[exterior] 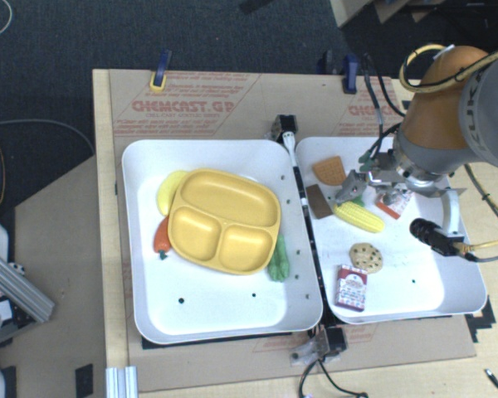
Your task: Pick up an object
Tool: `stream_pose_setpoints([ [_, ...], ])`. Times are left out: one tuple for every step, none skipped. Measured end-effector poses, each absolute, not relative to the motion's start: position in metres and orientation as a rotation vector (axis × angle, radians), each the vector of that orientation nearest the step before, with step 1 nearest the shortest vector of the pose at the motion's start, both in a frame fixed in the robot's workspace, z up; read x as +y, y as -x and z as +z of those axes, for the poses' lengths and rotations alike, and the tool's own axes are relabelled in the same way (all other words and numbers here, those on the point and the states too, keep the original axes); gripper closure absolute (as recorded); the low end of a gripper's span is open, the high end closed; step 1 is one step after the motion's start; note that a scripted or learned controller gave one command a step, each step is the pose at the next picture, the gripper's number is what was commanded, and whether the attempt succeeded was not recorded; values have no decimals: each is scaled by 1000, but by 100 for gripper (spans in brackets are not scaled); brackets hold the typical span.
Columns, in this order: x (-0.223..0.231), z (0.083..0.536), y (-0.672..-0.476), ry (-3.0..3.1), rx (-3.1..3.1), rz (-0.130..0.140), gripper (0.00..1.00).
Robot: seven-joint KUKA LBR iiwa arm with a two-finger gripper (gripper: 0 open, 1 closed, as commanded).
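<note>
— Where's the hand (373, 187) right now?

— Down low in the right bin (448, 284), far side. Whether it's spread or pinched, I can't tell; the wrist covers too much of it.

— What's under it?

— A corn cob (358, 216) lies just beside it on the near side, a red-and-white bit (392, 206) right at it, not visibly gripped.

— And around that?

— A brown cracker (329, 171) to the left, a dark brown piece (318, 201) by the bin's left wall. Nearer us, a cookie (366, 258), then a small red box (352, 288).

— The left bin (149, 247)?

— A big yellow divided tray (224, 220), with a yellow thing (169, 191) and an orange thing (162, 237) poking out on its left, something green (279, 259) at its right. Both bins sit on the counter (108, 181).
</note>
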State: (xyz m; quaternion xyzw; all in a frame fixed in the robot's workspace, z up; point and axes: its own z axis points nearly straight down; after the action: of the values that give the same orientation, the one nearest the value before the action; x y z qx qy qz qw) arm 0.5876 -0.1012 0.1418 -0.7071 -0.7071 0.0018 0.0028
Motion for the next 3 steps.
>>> stream_pose_setpoints([
  [-101, 90, -587, 2221, -2218, 2, 0],
  [-101, 103, -589, 2225, -2221, -3, 100],
  [-101, 146, -590, 2224, -2226, -5, 100],
])
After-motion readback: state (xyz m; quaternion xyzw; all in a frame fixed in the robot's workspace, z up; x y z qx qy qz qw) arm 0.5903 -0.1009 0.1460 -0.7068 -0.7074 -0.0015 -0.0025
